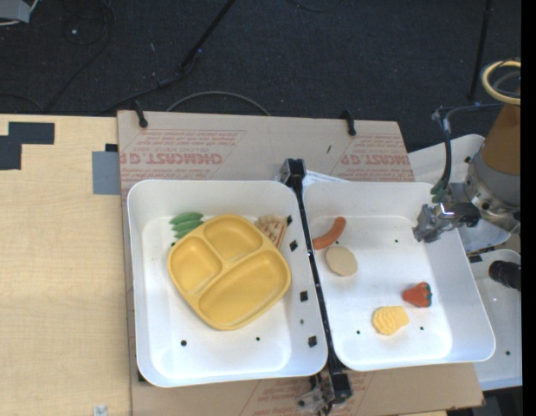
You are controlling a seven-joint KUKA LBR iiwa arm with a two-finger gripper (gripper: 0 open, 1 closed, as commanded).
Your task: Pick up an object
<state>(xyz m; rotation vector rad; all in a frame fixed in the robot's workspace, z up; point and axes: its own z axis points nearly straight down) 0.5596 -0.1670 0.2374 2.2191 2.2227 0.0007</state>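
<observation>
Your gripper [430,224] sits at the right bin's [475,336] upper right rim; I cannot tell its jaw state. Nearest target: the red piece [417,295], lower right of frame. Centre above it before descending, clear of the wall.

The cardboard sheet [250,150] under the two bins carries red printed lettering, seen upside down. Behind the left bin [151,232] it reads roughly "CHEMCAST GP"; behind the right bin [458,319] a shorter "GP" repeats. More red print at the sheet's near edge is too cut off to read.
</observation>
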